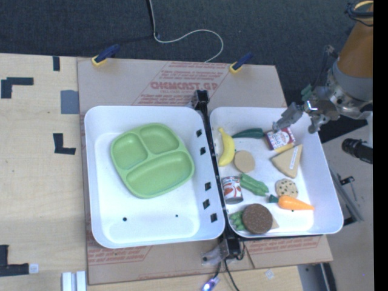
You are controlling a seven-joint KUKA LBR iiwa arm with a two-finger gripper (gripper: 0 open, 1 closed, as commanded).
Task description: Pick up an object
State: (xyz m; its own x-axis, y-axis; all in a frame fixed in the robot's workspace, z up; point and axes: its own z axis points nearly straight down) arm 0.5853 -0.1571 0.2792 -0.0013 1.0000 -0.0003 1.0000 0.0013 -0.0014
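Looking down at a slant, the view starts at the left with a pale wooden bench [36, 180] marked with dark tape pieces, some cut off by the frame edge. A brown cardboard sheet [176, 83] with red printing lies on it, pinned by two clamps with yellow and blue handles; the lettering is too slanted to read well. A thin white cable [182, 38] loops over dark carpet above.

On the cardboard sit two shallow white bins, touching side by side. The left bin [100, 223] holds a smooth, light green plastic plate [151, 159] with three compartments and rounded corners.

The right bin [324, 214] holds small toy foods, close together. From its left: a curved yellow banana [226, 147], a small printed can [231, 188] lying on its side, a tan round disc [245, 161], a dark green pepper-like piece [248, 133], a green pod shape [254, 185], and a dark brown round patty [257, 218] resting over something green that is mostly hidden. Further right lie a red-and-white packet [280, 139], a pale cheese wedge [288, 160], a speckled cookie [286, 188] and an orange carrot [295, 204].

At the right, the grey arm with its orange band [357, 47] is partly cut off. Its claw [300, 119] hangs above the bin's far right corner, just over the packet; its fingers are spread apart with nothing between them.
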